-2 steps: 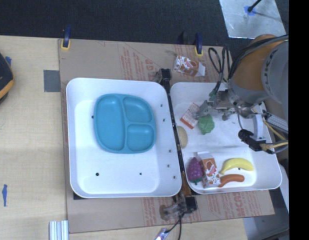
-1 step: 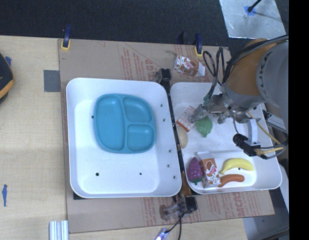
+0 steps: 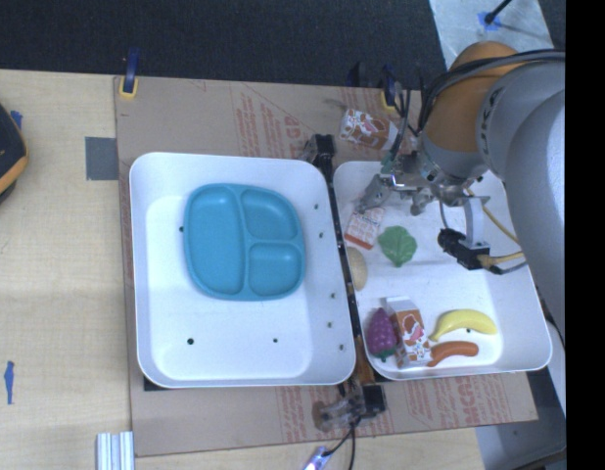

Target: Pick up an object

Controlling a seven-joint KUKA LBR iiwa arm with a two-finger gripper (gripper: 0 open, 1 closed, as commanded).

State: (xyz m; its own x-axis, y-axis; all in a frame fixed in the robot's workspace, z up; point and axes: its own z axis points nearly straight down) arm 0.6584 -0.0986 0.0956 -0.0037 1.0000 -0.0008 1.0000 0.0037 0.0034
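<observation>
- Nearest the camera, at the near end of the right bin [image 3: 523, 292], lie a red sausage [image 3: 451, 352], a banana [image 3: 465, 322], a small printed carton [image 3: 408, 333] and a bunch of purple grapes [image 3: 381, 333]. The carton and grapes touch; the sausage lies just beside the banana.
- These are crowded, so I judge them poor first targets: closing on one could catch its neighbour.
- Farther up the same bin lie a beige rounded piece [image 3: 356, 268] against the inner wall, a green leafy toy [image 3: 397, 245] and a red-and-white packet [image 3: 364, 228].
- The tool [image 3: 395, 196] hangs over the far end of that bin, just beyond the packet and the green toy. Its state cannot be made out, and nothing can be seen in its hold.
- The green toy stands apart from the others, so it looks like the cleanest pick: centre over it, descend straight, close only once low.
- The packet is flat and near the wall; it would likely slip or jam the tool against the rim.
- Another packet [image 3: 363, 127] lies outside the bins, on the table [image 3: 58, 262].
- The left bin [image 3: 234, 351] holds a blue divided plate [image 3: 246, 241], well apart from the work.
</observation>
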